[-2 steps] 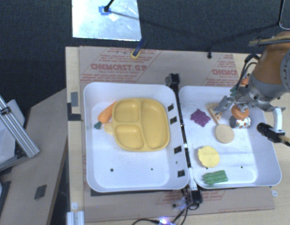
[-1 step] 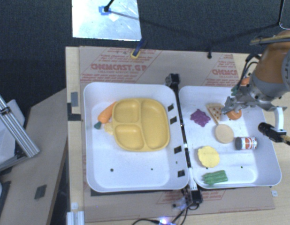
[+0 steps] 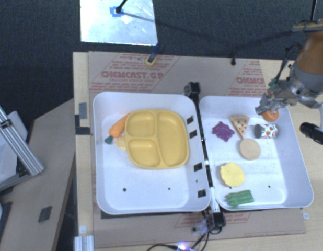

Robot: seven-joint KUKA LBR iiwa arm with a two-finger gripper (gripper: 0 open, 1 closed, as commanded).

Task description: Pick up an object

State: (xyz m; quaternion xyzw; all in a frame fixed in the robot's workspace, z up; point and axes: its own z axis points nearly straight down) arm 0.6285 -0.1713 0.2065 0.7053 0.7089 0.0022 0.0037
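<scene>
My gripper [image 3: 268, 107] hangs over the far right part of the right bin [image 3: 295, 184], reaching in from the right. A small orange round thing [image 3: 272, 116] sits directly under its tip, touching or nearly touching it; whether it is gripped is unclear. Close by in the same bin lie a small can on its side [image 3: 266, 131], a tan wedge slice [image 3: 240, 124], a purple grape cluster [image 3: 222, 130], a beige round disc [image 3: 250, 149], a yellow round piece [image 3: 232, 174] and a green piece [image 3: 240, 197].
The left bin [image 3: 106, 192] holds a yellow divided plate [image 3: 153, 138] with a carrot [image 3: 118, 125] against its far left rim. A black hinge strip [image 3: 200, 140] runs between the bins. A dark fixture [image 3: 314, 132] juts in at the right edge.
</scene>
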